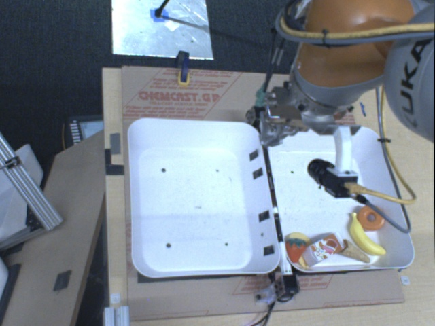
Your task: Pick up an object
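Observation:
My gripper [272, 133] hangs from the grey and orange arm over the far left corner of the right bin [391, 182], close to the divider between the two bins. Nothing shows under it but bare bin floor. The objects lie along the near edge of the right bin: a yellow banana [366, 236], a small orange round fruit [371, 217] just behind it, a red and orange fruit [296, 246] by the divider, a white and red packet [323, 248] and a tan cone-shaped piece [355, 252]. All of them lie well apart from the gripper.
The left bin [143, 182] sits beside the right one, its wall meeting the right bin's wall at a row of black clips [264, 216]. A cardboard sheet [197, 90] lies under both bins. A shiny metal plate [162, 19] is at the far back.

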### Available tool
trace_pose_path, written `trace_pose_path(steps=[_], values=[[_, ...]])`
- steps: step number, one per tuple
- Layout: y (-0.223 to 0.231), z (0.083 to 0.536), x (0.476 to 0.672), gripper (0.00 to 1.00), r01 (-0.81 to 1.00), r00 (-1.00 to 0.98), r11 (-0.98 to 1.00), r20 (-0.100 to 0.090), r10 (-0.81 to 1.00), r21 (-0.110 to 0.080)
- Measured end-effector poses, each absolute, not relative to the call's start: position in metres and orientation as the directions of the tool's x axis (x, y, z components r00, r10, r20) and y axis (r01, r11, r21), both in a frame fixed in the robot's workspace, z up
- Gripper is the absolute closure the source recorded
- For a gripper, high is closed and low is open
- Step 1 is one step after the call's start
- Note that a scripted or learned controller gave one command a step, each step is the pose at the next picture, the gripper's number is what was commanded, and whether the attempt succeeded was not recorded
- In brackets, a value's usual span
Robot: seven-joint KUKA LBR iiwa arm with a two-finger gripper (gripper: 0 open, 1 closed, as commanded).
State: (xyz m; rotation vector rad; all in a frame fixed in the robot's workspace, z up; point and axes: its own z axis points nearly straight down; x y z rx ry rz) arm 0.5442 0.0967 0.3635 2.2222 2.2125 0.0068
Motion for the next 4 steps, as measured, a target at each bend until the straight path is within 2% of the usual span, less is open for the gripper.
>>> trace_pose_path(steps=[1,2,3,4], values=[[0.14,0.351,0.486,1.0,1.0,-0.005,0.005,0.002,1.0,0.0],[0.173,0.229,0.512,1.0,1.0,-0.004,0.004,-0.002,1.0,-0.009],[0.171,0.236,0.513,0.0,1.0,-0.001,0.001,0.0,1.0,0.0],[0.119,0.243,0.49,0.0,1.0,0.004,-0.004,-0.001,1.0,-0.001]])
